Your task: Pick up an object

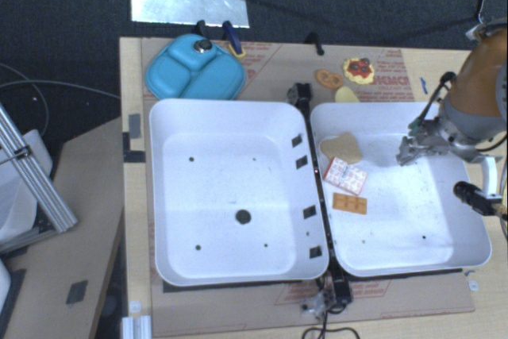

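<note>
While the left bin (230, 194) lay beside it, the right bin (413, 234) held 3 objects near its left wall, a tan piece (341, 147), a patterned card (346, 175) and an orange cracker (349, 204), and the gripper (411, 148) hovered right of them, its opening impossible to tell.

Bright even light, soft shadows, slightly grainy

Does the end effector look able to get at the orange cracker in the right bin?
Probably yes: the orange cracker lies flat and uncovered in the right bin, with bare floor between it and the end effector.
</note>
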Action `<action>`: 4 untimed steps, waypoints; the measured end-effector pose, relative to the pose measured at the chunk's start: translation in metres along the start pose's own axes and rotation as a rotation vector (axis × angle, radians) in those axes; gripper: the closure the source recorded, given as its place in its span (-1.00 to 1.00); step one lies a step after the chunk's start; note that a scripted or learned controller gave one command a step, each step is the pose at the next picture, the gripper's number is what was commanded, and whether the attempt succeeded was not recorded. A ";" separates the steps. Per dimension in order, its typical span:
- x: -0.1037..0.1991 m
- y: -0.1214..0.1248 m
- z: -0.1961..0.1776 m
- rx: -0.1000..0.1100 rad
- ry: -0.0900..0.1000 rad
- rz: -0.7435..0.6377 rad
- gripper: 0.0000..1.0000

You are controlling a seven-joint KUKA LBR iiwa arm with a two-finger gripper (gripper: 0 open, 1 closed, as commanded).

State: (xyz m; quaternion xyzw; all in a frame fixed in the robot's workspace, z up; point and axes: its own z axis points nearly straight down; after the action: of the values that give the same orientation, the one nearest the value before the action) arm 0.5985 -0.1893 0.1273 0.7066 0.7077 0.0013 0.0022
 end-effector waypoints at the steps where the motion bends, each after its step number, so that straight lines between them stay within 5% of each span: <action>1: 0.059 -0.070 -0.097 0.000 0.003 -0.005 1.00; 2: 0.099 -0.112 -0.147 0.002 0.002 -0.005 1.00; 4: 0.235 -0.110 -0.281 -0.005 0.004 -0.010 1.00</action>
State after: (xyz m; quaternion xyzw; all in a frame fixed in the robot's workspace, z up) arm 0.4869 0.0455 0.4078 0.7030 0.7111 0.0046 0.0025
